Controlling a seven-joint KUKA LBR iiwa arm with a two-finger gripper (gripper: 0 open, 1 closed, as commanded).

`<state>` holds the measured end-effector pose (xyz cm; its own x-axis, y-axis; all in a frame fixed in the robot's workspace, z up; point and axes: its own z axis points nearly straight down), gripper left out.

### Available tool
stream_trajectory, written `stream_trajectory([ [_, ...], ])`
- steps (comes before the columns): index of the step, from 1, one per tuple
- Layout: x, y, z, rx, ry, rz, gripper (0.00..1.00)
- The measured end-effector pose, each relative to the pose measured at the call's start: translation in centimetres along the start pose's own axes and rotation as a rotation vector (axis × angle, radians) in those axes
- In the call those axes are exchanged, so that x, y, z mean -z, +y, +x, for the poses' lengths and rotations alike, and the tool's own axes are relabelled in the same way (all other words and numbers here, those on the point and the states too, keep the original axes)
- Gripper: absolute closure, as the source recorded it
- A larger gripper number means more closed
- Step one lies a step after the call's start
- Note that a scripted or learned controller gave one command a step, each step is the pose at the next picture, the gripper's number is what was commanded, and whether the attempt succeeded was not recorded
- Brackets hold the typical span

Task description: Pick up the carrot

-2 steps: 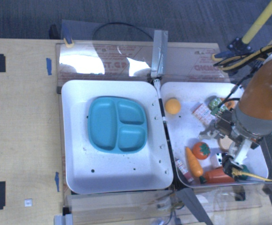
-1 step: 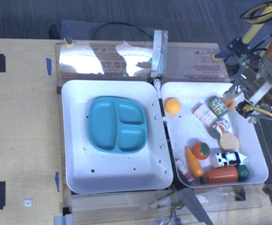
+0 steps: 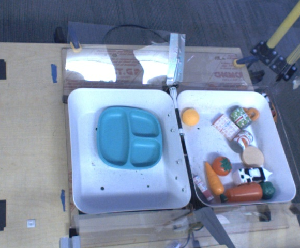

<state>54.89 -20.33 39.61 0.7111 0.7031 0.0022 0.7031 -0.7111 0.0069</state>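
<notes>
1. Near rim of the right bin [image 3: 207, 141]: the carrot [image 3: 213, 178] lies flat at about 7 o'clock in this bin, its long axis running from 11 to 5 o'clock. It appears to rest as it fell, wedged among its neighbours.
2. Crowding round the carrot: a pink packet [image 3: 202, 185] lies just beside it at 8 o'clock, against the bin's wall. A tomato [image 3: 223, 165] touches it at 1 o'clock. A red sausage-like piece [image 3: 242, 192] meets its lower tip at 4 o'clock.
3. Open room: the bare floor at the carrot's 10 to 12 o'clock is judged the freest side. A grip across the thick upper end seems best, and the tomato is likely to be nudged.
4. Mid bin: a cow-patterned block [image 3: 252, 175] and a beige disc [image 3: 252, 156] sit at the carrot's 2 o'clock, apart from it.
5. Far part: an orange ball [image 3: 190, 117] stands alone at 11 o'clock of the bin, near the divide.
6. Left bin [image 3: 80, 154]: a blue divided plate [image 3: 129, 137] lies in the middle, well apart from the task.
7. Jaws: whether spread or pressed together cannot be told.
</notes>
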Motion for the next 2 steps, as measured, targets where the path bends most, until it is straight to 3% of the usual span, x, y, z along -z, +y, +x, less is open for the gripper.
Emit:
stream_trajectory([
  [1, -3.1, -3.2, 1.4, -0.007, -0.006, 0.012, 0.00],
  [2, 3.3, 1.5, -0.3, 0.193, -0.002, 0.003, 0.00],
])
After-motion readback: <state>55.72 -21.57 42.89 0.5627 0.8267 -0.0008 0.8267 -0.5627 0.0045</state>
